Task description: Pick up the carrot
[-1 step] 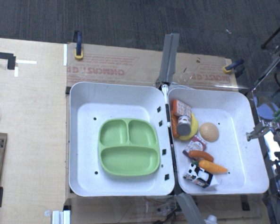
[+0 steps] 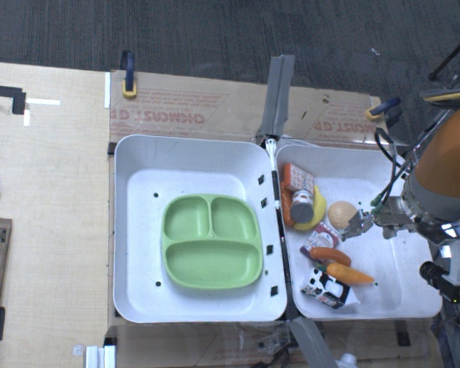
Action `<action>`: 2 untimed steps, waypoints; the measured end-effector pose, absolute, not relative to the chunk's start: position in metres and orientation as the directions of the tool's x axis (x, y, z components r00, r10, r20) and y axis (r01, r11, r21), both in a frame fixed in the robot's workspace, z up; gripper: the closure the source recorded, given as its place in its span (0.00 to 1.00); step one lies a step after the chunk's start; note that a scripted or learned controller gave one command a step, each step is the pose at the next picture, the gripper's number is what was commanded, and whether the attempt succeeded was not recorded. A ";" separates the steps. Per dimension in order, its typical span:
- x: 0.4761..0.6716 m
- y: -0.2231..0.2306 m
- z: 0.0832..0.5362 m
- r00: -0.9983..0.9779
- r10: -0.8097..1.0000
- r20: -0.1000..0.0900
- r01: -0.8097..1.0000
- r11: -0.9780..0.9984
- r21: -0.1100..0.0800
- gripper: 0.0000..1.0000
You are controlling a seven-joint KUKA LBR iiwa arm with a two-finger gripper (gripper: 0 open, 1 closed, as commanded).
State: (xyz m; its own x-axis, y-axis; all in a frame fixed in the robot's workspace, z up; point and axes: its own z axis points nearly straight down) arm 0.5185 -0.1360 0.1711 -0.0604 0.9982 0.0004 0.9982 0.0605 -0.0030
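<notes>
The carrot [image 2: 351,275] is orange and tapered, and lies flat near the front of the right bin [image 2: 409,303], pointing right. My gripper [image 2: 357,225] hangs over the middle of that bin, up and slightly right of the carrot and apart from it. It is open with nothing between its fingers. It sits just right of a round beige ball [image 2: 341,215].
A red-orange sausage-like piece [image 2: 330,255] lies just behind the carrot, and a black-and-white packet [image 2: 326,289] lies in front of it. A yellow fruit and an orange box [image 2: 299,178] crowd the bin's left side. The left bin holds a green divided plate [image 2: 211,242].
</notes>
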 end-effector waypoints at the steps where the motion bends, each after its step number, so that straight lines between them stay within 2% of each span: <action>1: 0.478 -0.123 0.092 0.114 0.994 0.000 0.994 -0.114 0.000 0.00; 2: 0.477 -0.123 0.099 0.118 0.993 0.001 0.993 -0.118 -0.004 1.00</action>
State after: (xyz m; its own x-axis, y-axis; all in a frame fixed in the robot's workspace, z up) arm 0.4772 -0.1230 0.0993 0.1177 0.9930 0.0008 0.9930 -0.1177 -0.0039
